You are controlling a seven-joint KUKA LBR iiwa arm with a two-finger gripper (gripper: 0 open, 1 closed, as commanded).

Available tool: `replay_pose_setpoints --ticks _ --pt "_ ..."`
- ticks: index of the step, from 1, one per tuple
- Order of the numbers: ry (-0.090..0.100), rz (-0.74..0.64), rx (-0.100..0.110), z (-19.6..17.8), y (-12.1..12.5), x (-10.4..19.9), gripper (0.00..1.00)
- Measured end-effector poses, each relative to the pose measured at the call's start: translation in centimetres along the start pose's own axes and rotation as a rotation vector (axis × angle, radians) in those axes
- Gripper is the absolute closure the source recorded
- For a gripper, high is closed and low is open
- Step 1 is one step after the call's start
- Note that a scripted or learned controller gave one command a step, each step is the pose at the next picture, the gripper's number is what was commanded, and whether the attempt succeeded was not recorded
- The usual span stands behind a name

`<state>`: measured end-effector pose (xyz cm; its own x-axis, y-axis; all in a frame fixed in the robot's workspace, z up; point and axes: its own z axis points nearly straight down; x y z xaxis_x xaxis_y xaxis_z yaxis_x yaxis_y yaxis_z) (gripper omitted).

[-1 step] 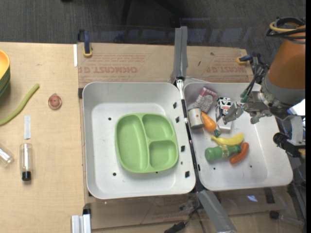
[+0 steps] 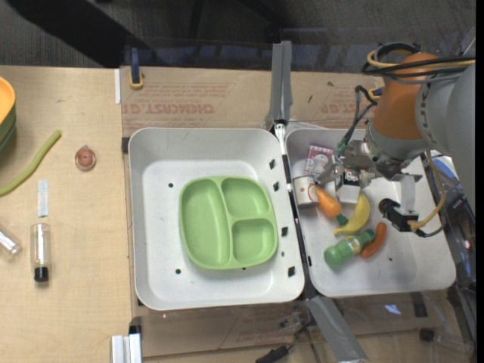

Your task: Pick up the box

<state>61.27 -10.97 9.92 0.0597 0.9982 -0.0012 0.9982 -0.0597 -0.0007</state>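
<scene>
I have the gripper [image 2: 342,174] low in the right bin [image 2: 423,274], but I cannot tell from this angle how it stands. The box [image 2: 320,157], white with pink print, lies just to its upper left against the bin's far wall. Just below it lie a carrot [image 2: 327,201], a banana [image 2: 358,214], a green bottle [image 2: 348,249], and a small can [image 2: 304,190] at its left.

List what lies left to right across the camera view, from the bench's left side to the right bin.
Vial → pink disc → green divided tray → can → green bottle → gripper
</scene>
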Motion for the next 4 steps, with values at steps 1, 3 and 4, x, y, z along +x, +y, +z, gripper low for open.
replay_pose_setpoints --ticks 1,3,4 --pt "-0.001 -0.357 -0.003 0.7 4.5 1.2 0.0" --pt "-0.001 -0.84 -0.003 -20.4 2.2 3.4 1.0" --pt "-0.002 -1.05 -0.004 -20.5 2.5 -1.0 1.0"
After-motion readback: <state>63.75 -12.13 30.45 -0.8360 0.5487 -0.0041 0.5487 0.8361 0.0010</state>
